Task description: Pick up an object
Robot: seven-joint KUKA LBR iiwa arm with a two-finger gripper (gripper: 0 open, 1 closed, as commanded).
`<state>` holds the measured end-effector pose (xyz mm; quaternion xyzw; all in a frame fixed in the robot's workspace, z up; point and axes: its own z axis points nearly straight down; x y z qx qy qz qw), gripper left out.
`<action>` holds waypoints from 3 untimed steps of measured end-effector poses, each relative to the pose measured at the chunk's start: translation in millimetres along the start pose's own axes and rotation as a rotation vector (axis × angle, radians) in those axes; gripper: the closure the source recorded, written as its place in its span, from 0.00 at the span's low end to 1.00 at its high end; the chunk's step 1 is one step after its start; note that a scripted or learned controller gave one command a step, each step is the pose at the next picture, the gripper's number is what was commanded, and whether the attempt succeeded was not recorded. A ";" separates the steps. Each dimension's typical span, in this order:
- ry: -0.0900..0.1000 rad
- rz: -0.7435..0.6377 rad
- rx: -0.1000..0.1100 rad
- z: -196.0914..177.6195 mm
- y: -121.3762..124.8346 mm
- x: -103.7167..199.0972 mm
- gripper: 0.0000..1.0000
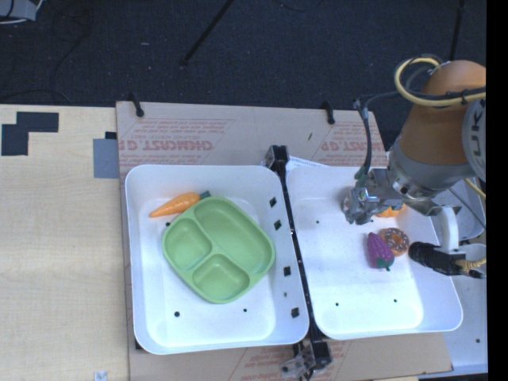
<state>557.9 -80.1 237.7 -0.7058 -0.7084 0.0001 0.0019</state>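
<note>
Gripper (361, 205) low over the right bin (349, 308), near its far side; finger state impossible to tell. Purple toy (379, 249) lying just beside and nearer the camera, apart from it, touching a round pastry (396, 240).

The robot arm (435, 145) was grey, with a rounded orange band (454, 82) above its wrist. A yellowish cable (413, 74) looped beside the band, and thin dark cables ran down the wrist. At its end sat a small metallic pincer (359, 205), silver-grey and blocky; finer details were too blurred to tell.
</note>
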 end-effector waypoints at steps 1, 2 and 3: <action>0.000 -0.001 0.001 -4.6 -7.2 45.6 1.00; 0.000 0.000 0.003 4.6 -28.1 101.5 1.00; -0.001 0.000 0.003 15.6 -38.4 146.4 1.00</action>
